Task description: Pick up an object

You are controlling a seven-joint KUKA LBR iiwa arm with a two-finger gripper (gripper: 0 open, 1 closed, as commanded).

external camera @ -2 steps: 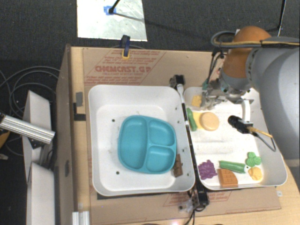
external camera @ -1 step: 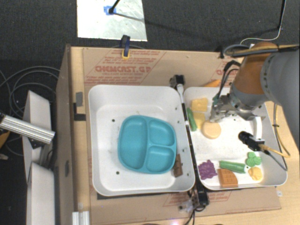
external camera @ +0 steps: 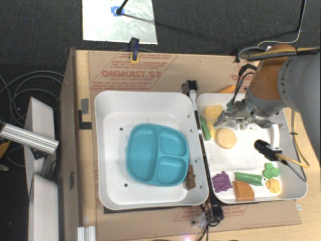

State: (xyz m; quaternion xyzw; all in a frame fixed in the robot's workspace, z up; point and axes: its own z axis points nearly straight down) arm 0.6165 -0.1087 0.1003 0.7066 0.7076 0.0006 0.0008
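Toys line the right bin's (external camera: 296,192) near edge at six o'clock: purple grapes (external camera: 221,181), orange wedge (external camera: 243,190), green bean (external camera: 249,177). Farther, we see a pale round disc (external camera: 226,138) just below the gripper (external camera: 239,118); its jaw state we cannot tell. A blue plate (external camera: 157,154) sits at nine o'clock.
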